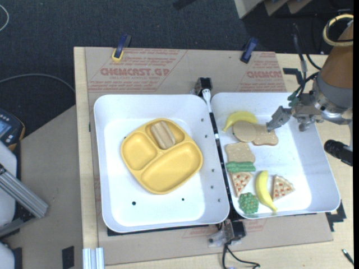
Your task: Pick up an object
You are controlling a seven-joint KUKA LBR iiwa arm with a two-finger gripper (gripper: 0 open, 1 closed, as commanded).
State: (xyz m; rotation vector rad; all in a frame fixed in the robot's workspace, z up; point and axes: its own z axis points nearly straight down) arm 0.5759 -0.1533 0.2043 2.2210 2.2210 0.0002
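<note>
My gripper [290,121] hangs over the upper part of the right bin [314,178], open, with nothing between its fingers. Its left finger [277,119] points down at a tan bone-shaped biscuit [265,138] lying beside a round tan cookie [244,131]. A yellow banana [240,118] curves just above the cookie. Lower in the bin lie a bread slice [239,151], green beans [240,166], a pizza slice [241,181], a second banana [264,189], another pizza slice [281,188] and a broccoli [248,203].
The left bin [112,150] holds a yellow compartment plate [161,156] with a hot dog bun [162,134] in its top section. The right half of the right bin is bare white floor. A black clip [204,86] sits between the bins at the back.
</note>
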